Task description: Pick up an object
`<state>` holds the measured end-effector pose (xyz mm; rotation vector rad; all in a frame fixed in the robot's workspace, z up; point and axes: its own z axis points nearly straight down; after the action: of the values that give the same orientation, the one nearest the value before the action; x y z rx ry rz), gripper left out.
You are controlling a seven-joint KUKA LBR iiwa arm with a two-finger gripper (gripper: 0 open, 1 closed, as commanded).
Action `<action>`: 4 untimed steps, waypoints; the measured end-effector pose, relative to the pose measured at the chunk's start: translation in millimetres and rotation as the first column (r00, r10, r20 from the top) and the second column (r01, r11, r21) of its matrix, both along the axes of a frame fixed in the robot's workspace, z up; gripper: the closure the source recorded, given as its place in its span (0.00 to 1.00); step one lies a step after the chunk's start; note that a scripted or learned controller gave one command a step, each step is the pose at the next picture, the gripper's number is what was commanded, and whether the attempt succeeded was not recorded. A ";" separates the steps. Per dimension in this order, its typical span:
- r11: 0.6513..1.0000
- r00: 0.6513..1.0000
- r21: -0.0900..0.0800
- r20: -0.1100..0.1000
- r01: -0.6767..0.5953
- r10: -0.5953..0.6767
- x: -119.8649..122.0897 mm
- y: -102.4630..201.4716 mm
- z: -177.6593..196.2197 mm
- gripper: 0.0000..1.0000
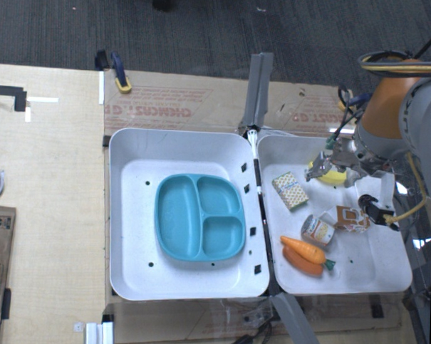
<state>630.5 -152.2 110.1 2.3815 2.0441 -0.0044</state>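
Partly hidden, gripper point(328, 168) over yellow obj point(334, 178); grip state can't tell, right bin point(382, 282).

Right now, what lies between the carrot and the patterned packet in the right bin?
In the camera view, a small can on its side lies between the carrot and the patterned packet.

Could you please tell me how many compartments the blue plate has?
3: one long compartment on the left of the blue plate, two smaller ones stacked on its right.
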 end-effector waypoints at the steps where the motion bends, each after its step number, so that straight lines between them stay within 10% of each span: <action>1: 1.000 1.000 0.003 0.000 0.004 -0.004 16.4 -33.2 -18.1 0.00; 2: 1.000 1.000 0.001 -0.003 0.001 -0.001 15.7 -33.1 -9.3 1.00; 4: 1.000 1.000 0.003 -0.002 0.025 -0.025 7.5 44.0 131.0 1.00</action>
<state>638.0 -108.2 241.1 2.4102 2.0161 -0.0036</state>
